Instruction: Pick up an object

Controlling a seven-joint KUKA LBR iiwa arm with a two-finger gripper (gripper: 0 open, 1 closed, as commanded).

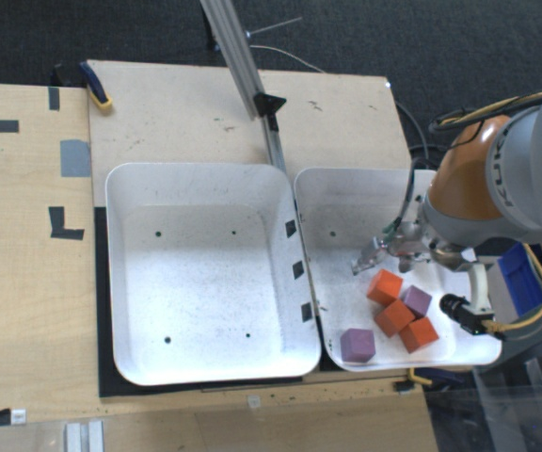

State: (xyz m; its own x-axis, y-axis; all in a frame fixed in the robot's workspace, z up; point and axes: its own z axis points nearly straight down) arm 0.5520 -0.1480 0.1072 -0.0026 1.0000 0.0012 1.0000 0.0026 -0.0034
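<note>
Several small blocks lie in the right bin [346, 196] near its front right corner. An orange cube [384, 287] sits highest, with a second orange cube [394, 316] and a third [420, 333] below it. A purple cube [416, 300] rests between them, and another purple cube [357, 345] lies apart near the front rim. My gripper [384, 252] hangs just above the top orange cube, slightly to its left. Nothing shows between its fingers.
The left bin [196, 271] stands beside the right one, sharing a middle wall. A metal rail [238, 55] slants in from the top toward the bins' junction. A yellow-and-blue clamp [95, 88] lies at the back left. Cables run at the arm's right.
</note>
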